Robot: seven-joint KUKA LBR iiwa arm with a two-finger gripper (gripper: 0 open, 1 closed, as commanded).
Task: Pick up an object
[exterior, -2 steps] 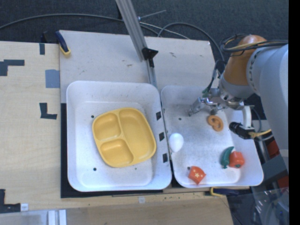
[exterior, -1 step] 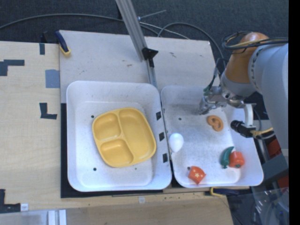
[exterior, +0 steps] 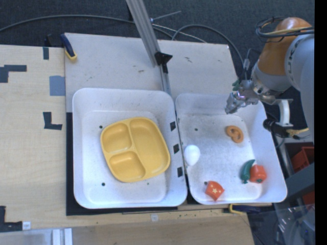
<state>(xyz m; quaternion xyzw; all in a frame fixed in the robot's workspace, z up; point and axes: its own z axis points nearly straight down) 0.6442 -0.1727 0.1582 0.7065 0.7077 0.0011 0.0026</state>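
Note:
My gripper (exterior: 233,105) hangs over the far right corner of the right bin (exterior: 265,131), its fingers pointing down, with nothing seen between them. Just below it lies a small brown pretzel (exterior: 234,133). A white egg-shaped object (exterior: 192,154) rests by the bin's left wall. Near the front edge sits an orange-red piece with pale dots (exterior: 214,190). A red pepper with a green stem (exterior: 254,172) lies at the front right.
The left bin (exterior: 82,137) holds a yellow divided plate (exterior: 135,149). A grey metal pole (exterior: 145,27) slants over the bench behind the bins. Cables run along the back.

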